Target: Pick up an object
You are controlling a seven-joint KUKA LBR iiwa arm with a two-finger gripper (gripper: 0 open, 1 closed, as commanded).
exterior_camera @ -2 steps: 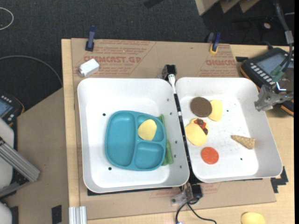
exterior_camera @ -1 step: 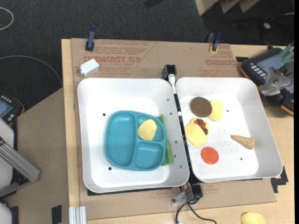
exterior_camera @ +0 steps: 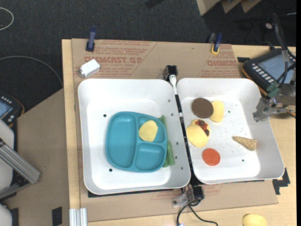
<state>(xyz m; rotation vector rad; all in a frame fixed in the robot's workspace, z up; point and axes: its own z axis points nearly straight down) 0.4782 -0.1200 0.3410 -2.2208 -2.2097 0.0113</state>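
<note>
At the right bin's point(exterior_camera: 244, 86) edge, the hand point(exterior_camera: 264, 112) blurs indistinctly.

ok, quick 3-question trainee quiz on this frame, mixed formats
1. True or false: the yellow oval piece lies in the teal divided plastic tray.
2. Which bin holds the red round disc: A left, B right?
3. Fill in: the brown round disc touches a ___ piece.

Key: 1 true; 2 B; 3 yellow. The claw is at the right white bin's right rim.
</note>
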